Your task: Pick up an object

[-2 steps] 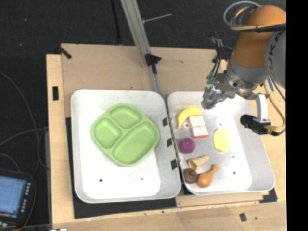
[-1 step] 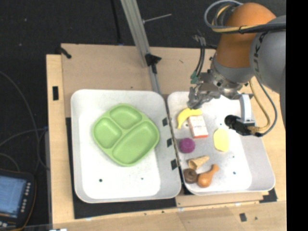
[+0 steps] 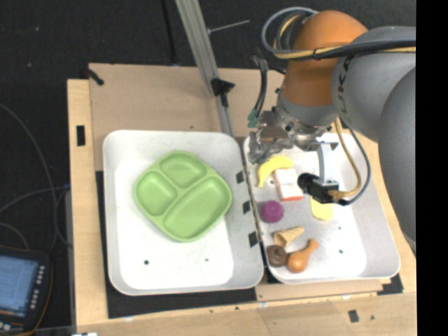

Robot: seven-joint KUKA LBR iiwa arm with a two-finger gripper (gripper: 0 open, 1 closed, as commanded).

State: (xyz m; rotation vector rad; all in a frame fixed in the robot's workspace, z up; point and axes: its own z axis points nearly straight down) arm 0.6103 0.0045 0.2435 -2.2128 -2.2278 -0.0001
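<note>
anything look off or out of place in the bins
Nothing is spilled or broken. The green divided plate lies flat but turned at a slant in the left bin. The small items, among them a banana, a purple ball and an ice cream cone, crowd the right bin's left side.

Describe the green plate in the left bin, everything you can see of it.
The green plate is a light green divided dish that looks like plastic, with rounded corners and a raised rim. Ridges split it into three compartments: two smaller ones toward the upper left and one larger one along the lower right. All three look bare. It lies flat and right side up, turned at an angle to the bin walls, near the middle of the left bin. It rests on the bin floor, apart from everything else.
</note>
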